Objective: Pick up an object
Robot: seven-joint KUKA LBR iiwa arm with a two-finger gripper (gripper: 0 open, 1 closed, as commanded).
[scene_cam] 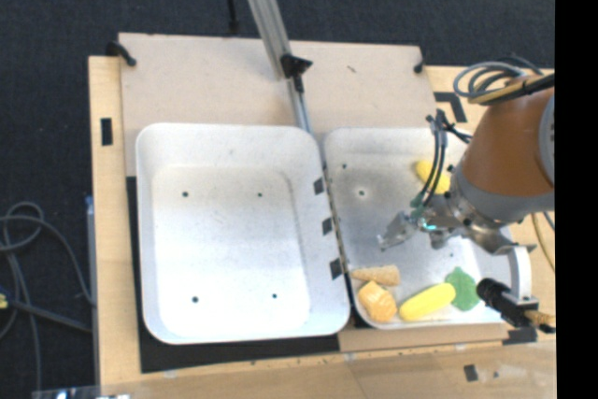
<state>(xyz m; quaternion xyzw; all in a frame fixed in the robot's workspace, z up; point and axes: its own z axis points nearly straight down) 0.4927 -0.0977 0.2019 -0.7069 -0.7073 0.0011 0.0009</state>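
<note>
Your arm is reaching over the right bin, its tool [400, 230] hanging above the bin floor.

You are looking down on a counter [215, 89] bearing two white bins. The grey arm [505, 163] with its orange band is coming in over the right bin [369, 163]. The tool's fingers are too small and blurred, so you cannot tell whether they are open or closed. Just below the tool, a tan piece [376, 275] and an orange-yellow chunk [377, 301] are lying near the front wall. A long yellow object [428, 301] and a green object [461, 285] are sitting below and right. Another yellow object [427, 173] is peeking out above and right, beside the arm. The left bin [234, 229] is lying well left.
</note>
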